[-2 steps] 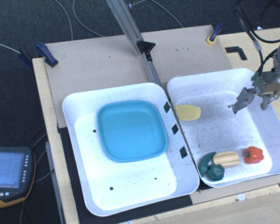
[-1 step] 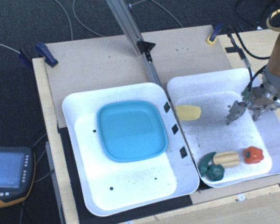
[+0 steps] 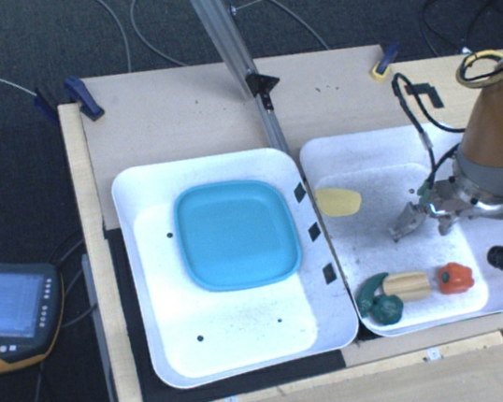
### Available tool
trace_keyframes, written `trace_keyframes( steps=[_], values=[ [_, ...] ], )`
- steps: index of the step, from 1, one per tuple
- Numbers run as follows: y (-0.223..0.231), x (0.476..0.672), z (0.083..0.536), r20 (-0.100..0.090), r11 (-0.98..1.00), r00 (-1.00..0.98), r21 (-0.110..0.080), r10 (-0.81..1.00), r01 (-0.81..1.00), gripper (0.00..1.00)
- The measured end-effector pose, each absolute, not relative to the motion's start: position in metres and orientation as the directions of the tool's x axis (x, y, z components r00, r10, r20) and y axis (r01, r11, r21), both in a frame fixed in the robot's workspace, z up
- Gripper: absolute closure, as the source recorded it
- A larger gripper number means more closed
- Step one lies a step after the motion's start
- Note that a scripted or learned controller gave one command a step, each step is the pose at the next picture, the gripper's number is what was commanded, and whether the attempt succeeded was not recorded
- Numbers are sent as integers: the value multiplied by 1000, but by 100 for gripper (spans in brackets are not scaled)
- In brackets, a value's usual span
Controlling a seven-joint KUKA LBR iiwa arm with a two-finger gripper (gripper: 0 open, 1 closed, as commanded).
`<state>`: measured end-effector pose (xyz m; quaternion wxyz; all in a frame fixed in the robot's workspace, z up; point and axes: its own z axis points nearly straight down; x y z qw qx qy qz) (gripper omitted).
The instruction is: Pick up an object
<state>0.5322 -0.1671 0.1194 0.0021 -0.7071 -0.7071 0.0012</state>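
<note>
My gripper (image 3: 422, 227) hangs over the middle of the right bin (image 3: 369, 162), reaching in from the right under the orange-banded wrist. Its two fingers are spread apart, open, with only bare bin floor between them. A flat yellow piece (image 3: 339, 201) lies to the gripper's upper left, apart from it. Along the bin's front edge sit a dark green object (image 3: 379, 301), a tan wooden cylinder (image 3: 407, 285) and a red object (image 3: 454, 278), all below the gripper and untouched.
The left bin (image 3: 156, 286) holds a blue square plate (image 3: 237, 234). A metal pole (image 3: 230, 38) slants down to the ridge between the bins. A black cable (image 3: 415, 117) loops above the wrist. A teach pendant (image 3: 8, 309) lies off the bench at left.
</note>
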Motion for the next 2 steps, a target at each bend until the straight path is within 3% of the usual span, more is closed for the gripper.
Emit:
trace_keyframes(
  steps=[1, 2],
  values=[
    [-167, 532, 95, 0, 0, 0, -1, 1000, 1000, 0],
    [-167, 533, 106, 0, 0, 0, 1, 1000, 1000, 100]
  ],
)
